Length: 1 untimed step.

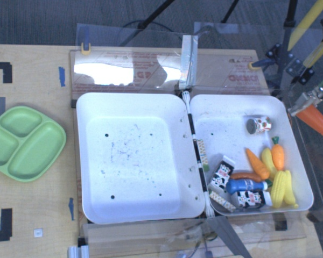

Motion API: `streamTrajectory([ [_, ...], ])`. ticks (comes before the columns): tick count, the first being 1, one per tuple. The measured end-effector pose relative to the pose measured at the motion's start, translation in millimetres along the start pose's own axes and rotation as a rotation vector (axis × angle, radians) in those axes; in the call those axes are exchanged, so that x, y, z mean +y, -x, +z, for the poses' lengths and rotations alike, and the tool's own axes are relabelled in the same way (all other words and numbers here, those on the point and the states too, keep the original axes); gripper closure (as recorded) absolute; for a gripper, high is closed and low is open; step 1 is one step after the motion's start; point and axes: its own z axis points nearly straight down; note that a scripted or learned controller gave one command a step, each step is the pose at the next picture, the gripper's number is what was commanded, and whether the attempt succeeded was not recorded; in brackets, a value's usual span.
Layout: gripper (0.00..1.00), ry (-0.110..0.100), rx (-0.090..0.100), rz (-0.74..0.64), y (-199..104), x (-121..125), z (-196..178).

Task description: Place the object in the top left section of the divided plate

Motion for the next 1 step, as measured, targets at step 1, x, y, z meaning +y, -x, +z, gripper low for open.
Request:
streamTrajectory([
  [1, 1.00, -0.003, 0.002, 0.090, -9.3, -29.7, 117.1],
])
